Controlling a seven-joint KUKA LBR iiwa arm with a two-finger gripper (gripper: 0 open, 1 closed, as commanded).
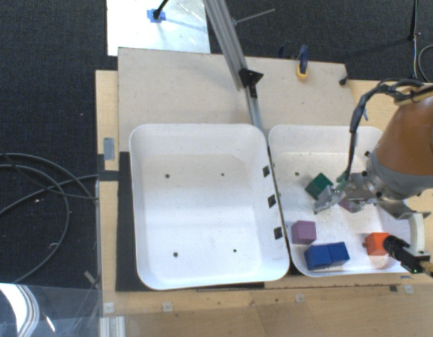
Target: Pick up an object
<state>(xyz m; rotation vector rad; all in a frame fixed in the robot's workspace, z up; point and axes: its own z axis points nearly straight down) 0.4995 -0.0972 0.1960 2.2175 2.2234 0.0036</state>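
Observation:
The right bin (293, 153) holds several small objects. A dark green block (318, 184) lies near its middle. A purple cube (304, 231) sits toward the front, and a blue block (326, 255) rests against the front wall. An orange piece (375, 243) lies at the front right. My gripper (327, 200) hangs low over the bin, just to the right of and below the green block, close to touching it. A small mauve object (353, 204) shows partly under the wrist. Nothing is visibly held.
The left bin (202, 135) stands beside the right one, with a dividing wall and black clips (271, 201) between them. A slanted metal pole (230, 41) crosses the back of the bench. The arm's orange band (411, 142) overhangs the right bin's right side.

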